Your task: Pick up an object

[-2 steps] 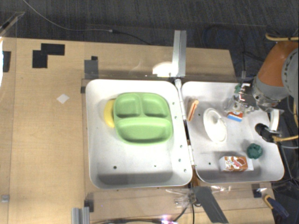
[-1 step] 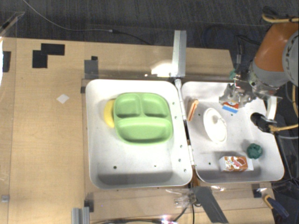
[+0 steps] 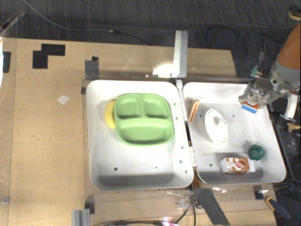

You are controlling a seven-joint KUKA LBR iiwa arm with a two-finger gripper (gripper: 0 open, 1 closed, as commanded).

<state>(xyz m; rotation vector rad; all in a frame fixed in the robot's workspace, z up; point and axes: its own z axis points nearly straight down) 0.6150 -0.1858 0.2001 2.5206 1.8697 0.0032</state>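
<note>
Hovering at the right white bin's far right corner, the gripper sat just above a small blue-and-white packet; its grip could not be told.

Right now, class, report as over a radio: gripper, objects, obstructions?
Gripper over right bin's far right corner, nothing seen held. White lid, green ball, carton lying apart in that bin. Nothing in the way.

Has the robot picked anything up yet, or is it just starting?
Nothing looks picked up yet. The gripper sits over the right bin's upper right corner, near a small blue-and-white item. The white lid, teal ball and small carton lie on the bin floor. Grabbing and lifting one is left.
</note>
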